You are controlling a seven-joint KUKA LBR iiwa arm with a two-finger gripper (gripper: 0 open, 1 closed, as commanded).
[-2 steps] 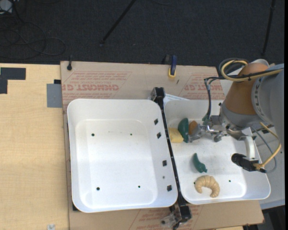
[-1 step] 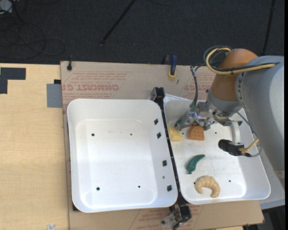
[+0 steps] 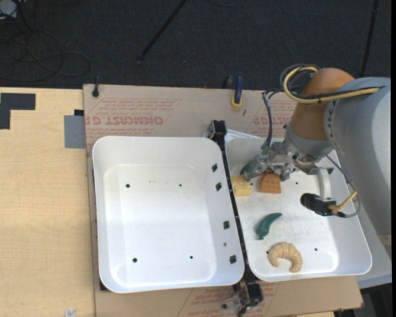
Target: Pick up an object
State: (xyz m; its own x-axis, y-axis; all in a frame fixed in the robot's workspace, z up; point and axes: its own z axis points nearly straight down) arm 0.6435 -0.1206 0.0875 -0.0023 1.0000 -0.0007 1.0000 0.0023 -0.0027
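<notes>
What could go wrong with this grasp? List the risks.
1. The gripper sits right above the orange wedge, with the yellow block close beside it; closing may nudge one aside instead of catching it.
2. Both lie near the divider between the bins, so the fingers could snag on it.
3. The croissant and green piece lie apart, likely undisturbed.

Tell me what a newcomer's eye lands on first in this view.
The grey arm with its orange band reaches in from the right, its gripper low in the right bin, right by an orange wedge-shaped block. Scattered in that bin are a yellow block by the divider, a green curved piece and a tan croissant-like toy. The left bin sits beside it.
</notes>
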